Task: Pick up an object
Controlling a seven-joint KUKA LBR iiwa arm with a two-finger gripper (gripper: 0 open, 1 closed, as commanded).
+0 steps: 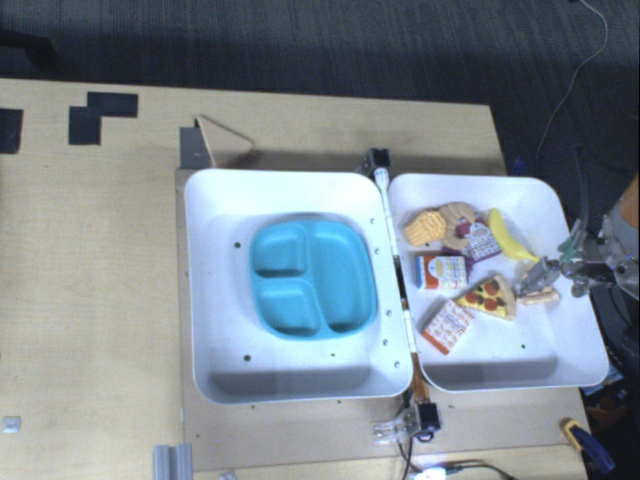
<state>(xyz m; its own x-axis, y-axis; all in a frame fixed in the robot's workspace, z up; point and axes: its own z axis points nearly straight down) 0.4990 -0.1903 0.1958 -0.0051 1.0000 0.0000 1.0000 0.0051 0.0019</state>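
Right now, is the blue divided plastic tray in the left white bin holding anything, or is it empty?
Empty: the blue divided plastic tray shows bare blue compartments. The toy food items all lie in the right white bin.

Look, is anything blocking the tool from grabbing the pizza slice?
Nothing visible blocks it. The tool sits just right of the pizza slice in the right bin. The banana lies farther back, out of the way.

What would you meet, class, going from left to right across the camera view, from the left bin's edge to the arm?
Left white bin → blue divided tray → right white bin → waffle toy → pizza slice toy → tool
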